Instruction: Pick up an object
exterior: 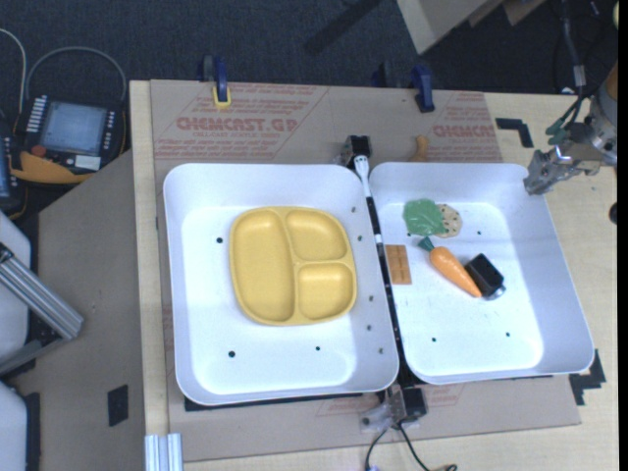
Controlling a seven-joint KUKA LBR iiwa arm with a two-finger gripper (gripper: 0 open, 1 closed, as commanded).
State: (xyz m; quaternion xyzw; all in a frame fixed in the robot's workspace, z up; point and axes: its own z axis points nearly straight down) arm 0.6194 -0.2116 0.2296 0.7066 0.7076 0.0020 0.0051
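— Two bins (196, 361) sit side by side on my bench (152, 263), and nearest the camera both show bare white floor. In the left one, a little further back, lies a yellow divided plate (292, 263), well apart from anything I might lift.

— And the right bin?

— Its things are bunched in the middle and back: a small black block (486, 275) touching the tip of an orange carrot (454, 270), a flat brown strip (396, 264) just beside the dividing wall, and behind them a green leafy piece (424, 216) lying against a speckled cookie (449, 221). The carrot's top end meets the green piece.

— Where is your pincer?

— My pincer (549, 170) hangs over the right bin's far right corner, about at the rim, well apart from all of those. Nothing is between its fingers. How wide they stand I cannot tell; it is too small and dim there.

— What could go wrong?

— I judge the clutter is the main risk. Carrot, block and leaf touch, so coming down on one could nudge another or catch two at once. The carrot is rounded and lies at a slant; a poorly aligned close could squirt it out. The brown strip looks too flat to get under, and it lies close to the wall.
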